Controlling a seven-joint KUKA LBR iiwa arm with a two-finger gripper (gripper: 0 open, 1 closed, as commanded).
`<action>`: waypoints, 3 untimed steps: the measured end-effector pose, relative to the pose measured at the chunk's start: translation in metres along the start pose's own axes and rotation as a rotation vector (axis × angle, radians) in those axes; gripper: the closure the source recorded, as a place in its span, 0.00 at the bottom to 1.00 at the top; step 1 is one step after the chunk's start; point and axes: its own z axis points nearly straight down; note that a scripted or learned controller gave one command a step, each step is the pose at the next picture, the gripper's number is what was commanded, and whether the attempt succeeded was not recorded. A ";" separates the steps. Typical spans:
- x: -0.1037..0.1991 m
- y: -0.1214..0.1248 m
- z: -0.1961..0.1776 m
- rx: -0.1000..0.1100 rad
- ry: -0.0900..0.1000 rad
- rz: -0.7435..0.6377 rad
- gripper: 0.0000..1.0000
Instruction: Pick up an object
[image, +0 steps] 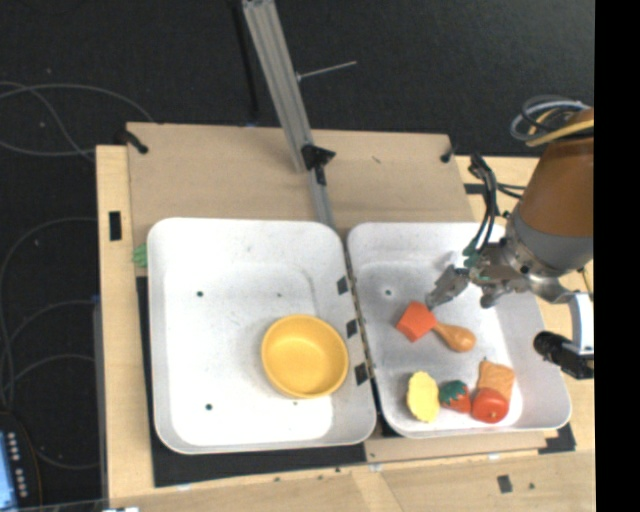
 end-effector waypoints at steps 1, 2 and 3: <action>0.000 0.000 0.000 0.000 0.000 0.002 0.00; -0.010 -0.006 0.049 0.006 -0.003 0.005 0.00; -0.012 -0.009 0.092 0.005 -0.003 0.005 0.00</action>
